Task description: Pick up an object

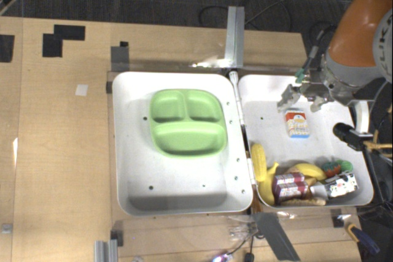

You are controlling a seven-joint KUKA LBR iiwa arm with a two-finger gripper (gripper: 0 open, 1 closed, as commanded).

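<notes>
Your gripper (303, 97) hangs spread just above the small carton (297, 124); descend off-centre and you'd likely tip it.

A green divided plate (186, 121) lies in the left white bin (132, 187).

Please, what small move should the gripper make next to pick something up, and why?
Probably lower straight down: the gripper hangs open just above the small carton, which lies alone in the right bin, apart from the pile of bananas.
</notes>
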